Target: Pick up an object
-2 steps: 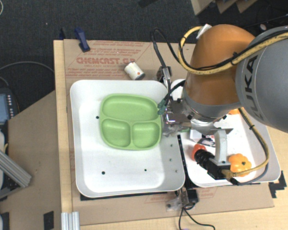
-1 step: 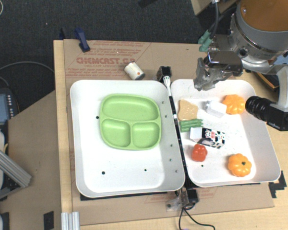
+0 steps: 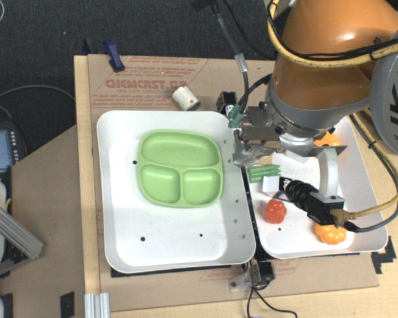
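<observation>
The right bin [image 3: 366, 185] holds a red round object [image 3: 274, 211] near its front left. An orange object [image 3: 331, 233] lies at its front edge. A green flat piece [image 3: 264, 172] and a small white piece [image 3: 270, 185] lie near its left wall. Another orange object [image 3: 329, 138] peeks out from under the arm at the back. My gripper [image 3: 247, 146] hangs low over the right bin's left wall, just above and left of the green piece. The arm's bulk hides much of the bin.
The left bin [image 3: 113, 197] bears a light green divided plate [image 3: 181, 167] in its back half. On the cardboard behind the bins lie a small white cylinder [image 3: 184, 97] and a blue clip [image 3: 113, 55].
</observation>
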